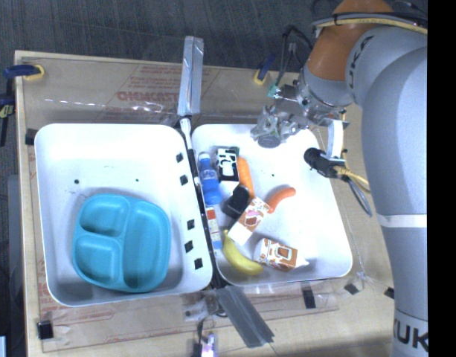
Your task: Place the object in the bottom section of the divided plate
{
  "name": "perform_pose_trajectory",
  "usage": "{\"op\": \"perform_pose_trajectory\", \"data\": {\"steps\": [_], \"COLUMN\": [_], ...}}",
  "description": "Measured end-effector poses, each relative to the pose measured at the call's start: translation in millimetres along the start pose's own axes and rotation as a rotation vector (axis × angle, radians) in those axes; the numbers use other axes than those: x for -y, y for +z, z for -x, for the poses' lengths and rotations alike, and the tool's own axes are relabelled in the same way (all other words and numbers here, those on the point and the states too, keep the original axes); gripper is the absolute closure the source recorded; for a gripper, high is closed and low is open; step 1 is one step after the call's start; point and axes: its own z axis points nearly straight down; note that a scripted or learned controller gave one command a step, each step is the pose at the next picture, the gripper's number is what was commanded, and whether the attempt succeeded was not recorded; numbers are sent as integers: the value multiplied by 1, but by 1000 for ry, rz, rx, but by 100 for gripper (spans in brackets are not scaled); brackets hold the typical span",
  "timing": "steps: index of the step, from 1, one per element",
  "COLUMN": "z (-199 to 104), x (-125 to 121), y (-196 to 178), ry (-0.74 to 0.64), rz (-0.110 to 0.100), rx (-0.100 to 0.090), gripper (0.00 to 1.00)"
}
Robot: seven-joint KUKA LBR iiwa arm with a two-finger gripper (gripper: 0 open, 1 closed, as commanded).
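A light blue divided plate [123, 244] lies in the left bin [56, 155], toward its front. The right bin [324, 207] holds the loose objects: a carrot [245, 172], a hot dog sausage [280, 196], a yellow banana [240, 259], two small cartons [250, 219] [278, 254], a black block [236, 200], a black-and-white box [227, 162] and a blue bottle [208, 181]. My gripper [271, 130] hovers over the back edge of the right bin, above and behind the pile. Nothing shows between its fingers.
A grey divider ridge [194, 199] with black clips separates the two bins. A metal bar [190, 73] stands up behind the bins at the middle. The arm's grey body [391, 125] fills the right side. A black cable connector [320, 162] hangs beside the gripper.
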Motion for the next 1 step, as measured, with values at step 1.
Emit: {"op": "perform_pose_trajectory", "data": {"steps": [1], "z": [-77], "x": [11], "y": [20], "ry": [-57], "rz": [1], "rx": [1], "gripper": [100]}}
